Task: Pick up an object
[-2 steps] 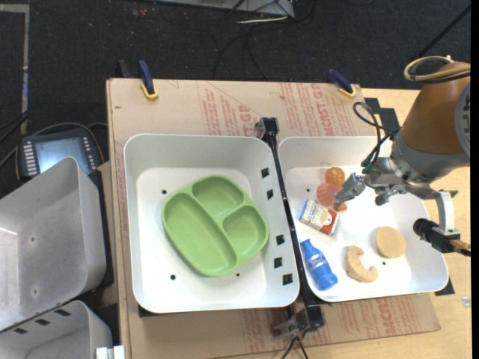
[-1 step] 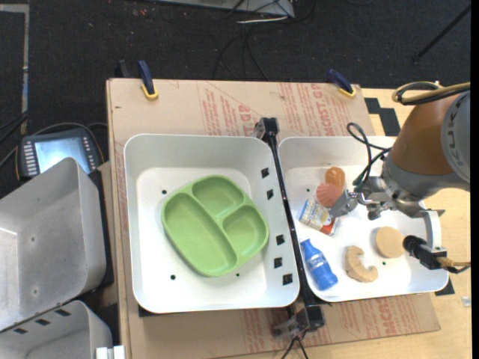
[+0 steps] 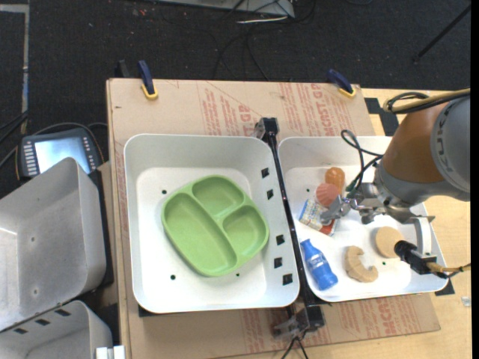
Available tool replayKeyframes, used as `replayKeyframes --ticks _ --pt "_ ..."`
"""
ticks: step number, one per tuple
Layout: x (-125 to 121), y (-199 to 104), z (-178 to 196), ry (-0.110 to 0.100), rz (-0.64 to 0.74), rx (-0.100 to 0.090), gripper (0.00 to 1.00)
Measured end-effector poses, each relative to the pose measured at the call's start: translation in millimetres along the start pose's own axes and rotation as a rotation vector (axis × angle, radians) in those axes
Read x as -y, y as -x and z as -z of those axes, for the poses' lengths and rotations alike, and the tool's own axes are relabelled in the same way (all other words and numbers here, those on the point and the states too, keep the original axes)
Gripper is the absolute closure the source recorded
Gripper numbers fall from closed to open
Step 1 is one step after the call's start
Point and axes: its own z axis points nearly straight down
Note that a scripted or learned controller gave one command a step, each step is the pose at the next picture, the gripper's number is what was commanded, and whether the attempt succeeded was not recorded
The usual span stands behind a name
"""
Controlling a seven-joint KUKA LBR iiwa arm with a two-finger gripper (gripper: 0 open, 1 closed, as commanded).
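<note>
Reached in from the right, the arm (image 3: 426,155), with the gripper (image 3: 338,208) low in the right bin (image 3: 296,152) among a small cluster; finger spread not discernible. Touched or overlapped there: one crinkled wrapper (image 3: 313,214), one pink lump (image 3: 327,194), one orange piece (image 3: 334,176). Farther out: one blue bottle (image 3: 319,263), long axis upper-left to lower-right; one tan crescent (image 3: 361,265); one tan disc (image 3: 387,241). In the left bin (image 3: 142,163), one green divided plate (image 3: 215,224).
</note>
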Motion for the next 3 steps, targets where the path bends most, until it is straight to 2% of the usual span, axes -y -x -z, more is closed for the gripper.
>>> replayKeyframes --ticks 1,3 --pt "-3 -2 14 0.009 0.002 -0.001 1.0" --pt "-22 2 107 0.003 0.005 0.004 1.0"
